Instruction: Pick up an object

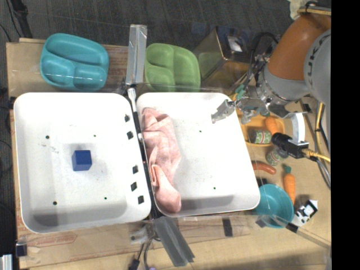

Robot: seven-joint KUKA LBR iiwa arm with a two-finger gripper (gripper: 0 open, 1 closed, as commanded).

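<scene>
Two white bins: left bin (34, 207), right bin (225, 173). Pink cloth (160, 153) bunched along right bin's left wall. Blue cube (82, 160) alone in left bin. Gripper (222, 112) above right bin's far right corner; grip state unreadable. Carrots (289, 185), teal bowl (275, 204) on bench beside.

Pale wooden worktop (34, 238), dark grey carpeted floor (169, 7) beyond its far edge. Teal moulded plastic tray (74, 61) and green moulded plastic tray (172, 66) sit along that far edge. Lighting even.
</scene>
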